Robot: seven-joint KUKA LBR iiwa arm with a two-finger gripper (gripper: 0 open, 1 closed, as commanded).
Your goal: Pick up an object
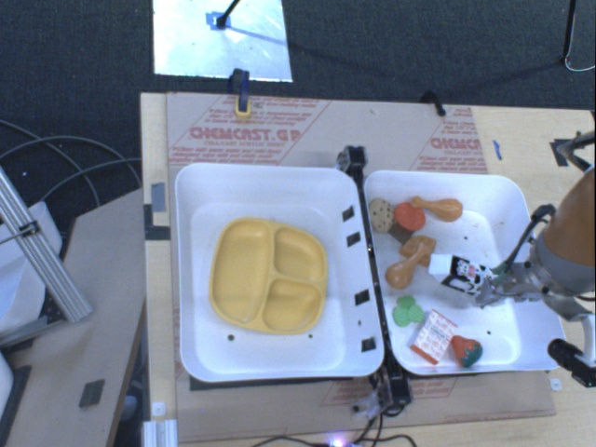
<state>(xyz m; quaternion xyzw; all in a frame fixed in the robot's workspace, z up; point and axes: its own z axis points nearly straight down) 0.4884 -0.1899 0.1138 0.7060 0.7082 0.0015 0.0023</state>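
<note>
Much of the arm (570,240) was cut off by the right edge of the camera view, so that little more than its orange band and grey wrist could be seen. The gripper (486,291) was seen low over the right bin (507,194), just beside a small white carton with black markings (454,272). The gripper's tip was blurred and dark against the bin floor, and whether it was parted or closed could not be told. Whether the carton was touched by it could not be made out either; nothing was clearly seen gripped.

In the right bin several small objects were scattered. A round speckled cookie (380,215) was seen near the bin's left wall, with a red round piece (409,217) just beside it and an orange drumstick-shaped piece (441,209) touching that. A second tan drumstick shape (411,260) lay below them, its upper end partly resting on a dark brown item that was hard to identify. A green clover-like piece (406,311) was found nearer the front, and beside it a red-and-white packet (433,335) and a strawberry-like toy (467,350), the two touching.

The left bin (196,250) was occupied by a yellow divided plate (268,276) lying flat near its middle.
</note>
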